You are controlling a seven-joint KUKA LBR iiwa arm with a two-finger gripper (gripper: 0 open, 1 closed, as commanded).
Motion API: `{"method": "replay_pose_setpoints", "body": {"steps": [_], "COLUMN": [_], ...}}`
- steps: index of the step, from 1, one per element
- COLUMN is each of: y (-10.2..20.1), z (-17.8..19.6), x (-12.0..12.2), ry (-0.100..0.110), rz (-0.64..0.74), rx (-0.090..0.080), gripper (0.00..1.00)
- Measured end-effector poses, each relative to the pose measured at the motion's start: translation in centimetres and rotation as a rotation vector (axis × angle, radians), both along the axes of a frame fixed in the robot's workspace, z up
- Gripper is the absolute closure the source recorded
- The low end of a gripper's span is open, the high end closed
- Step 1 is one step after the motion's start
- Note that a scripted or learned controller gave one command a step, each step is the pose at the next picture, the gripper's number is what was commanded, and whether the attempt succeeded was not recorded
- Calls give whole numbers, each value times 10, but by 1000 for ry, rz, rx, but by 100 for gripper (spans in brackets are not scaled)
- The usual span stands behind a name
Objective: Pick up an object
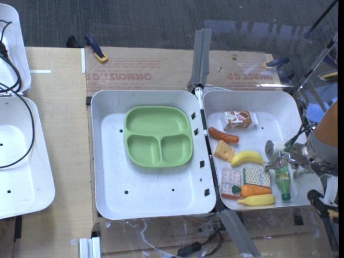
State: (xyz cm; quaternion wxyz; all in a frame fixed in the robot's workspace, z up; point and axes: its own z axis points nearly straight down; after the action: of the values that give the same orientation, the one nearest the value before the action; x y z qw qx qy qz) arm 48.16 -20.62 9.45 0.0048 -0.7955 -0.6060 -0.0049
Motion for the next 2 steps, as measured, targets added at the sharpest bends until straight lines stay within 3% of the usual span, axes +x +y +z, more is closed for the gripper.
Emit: {"method": "replay_pose_setpoints", "body": {"steps": [1, 2], "y": [33, 5], "z": [48, 1], "x": [-4, -2], "ry": [3, -4], "rz": [77, 129], "rx": [-13, -13], "gripper": [0, 0]}}
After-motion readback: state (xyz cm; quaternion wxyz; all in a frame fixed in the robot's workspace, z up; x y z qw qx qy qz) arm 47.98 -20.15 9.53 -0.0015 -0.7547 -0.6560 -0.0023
